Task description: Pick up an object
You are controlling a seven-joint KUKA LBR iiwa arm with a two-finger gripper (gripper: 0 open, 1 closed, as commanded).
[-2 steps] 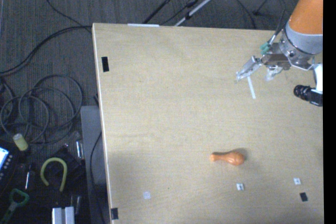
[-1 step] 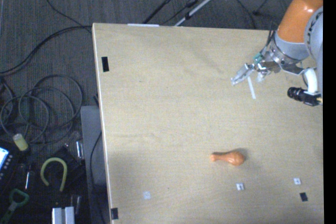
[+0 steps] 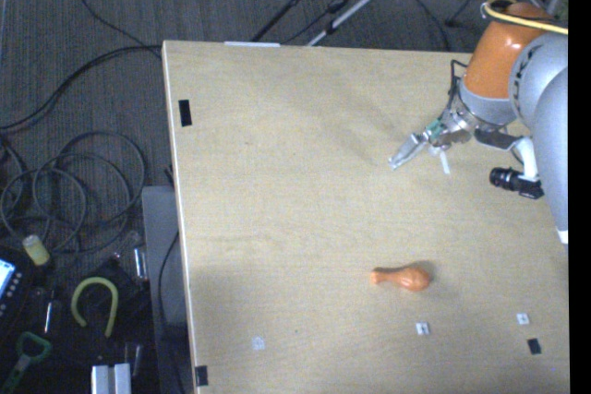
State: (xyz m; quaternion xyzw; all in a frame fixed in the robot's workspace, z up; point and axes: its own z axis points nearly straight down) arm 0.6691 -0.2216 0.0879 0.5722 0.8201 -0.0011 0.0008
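The bench top (image 3: 305, 198) is seen as a pale, wood-like board with a smooth, matt finish; small black and white markers are fixed flat to it. The orange object (image 3: 404, 277) is presented with a smooth, slightly glossy skin, resembling plastic or rubber. The gripper (image 3: 420, 148) is formed of thin, light-coloured parts with a metallic sheen. The arm (image 3: 545, 106) is covered in smooth grey casing, and its orange band (image 3: 503, 51) is given a soft gloss. The floor (image 3: 83, 14) is finished in dark, ribbed carpet, rough and matt. Black cables (image 3: 74, 180) with a smooth sheath are laid on it.
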